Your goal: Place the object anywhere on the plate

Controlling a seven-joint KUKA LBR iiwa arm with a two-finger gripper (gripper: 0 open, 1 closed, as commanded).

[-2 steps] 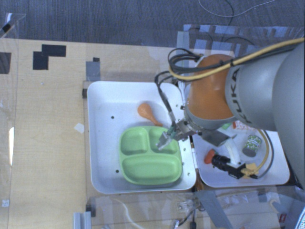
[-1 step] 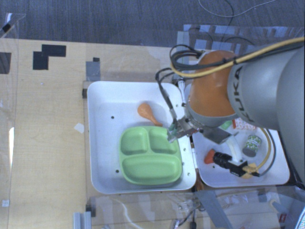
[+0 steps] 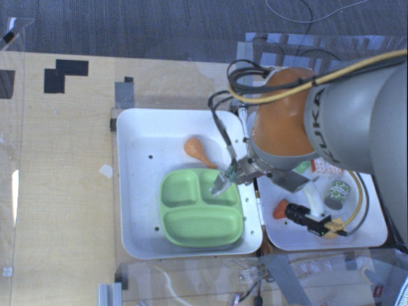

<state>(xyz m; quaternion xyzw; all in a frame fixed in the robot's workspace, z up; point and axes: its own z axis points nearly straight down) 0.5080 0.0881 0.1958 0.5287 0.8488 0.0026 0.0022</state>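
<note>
Hovering over the green plate's (image 3: 203, 210) upper right compartment in the left bin (image 3: 137, 171), the gripper (image 3: 223, 182) has a grip I cannot tell. An orange spoon-like object (image 3: 197, 150) lies just beyond the plate's far edge, not yet placed.

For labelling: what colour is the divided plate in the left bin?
Light green, seen in the camera view: plate.

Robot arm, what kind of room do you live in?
Probably a robot lab. A big grey arm reaches over two white bins on a wooden bench, loose cables trail about, and black tape marks dot the bench.
</note>
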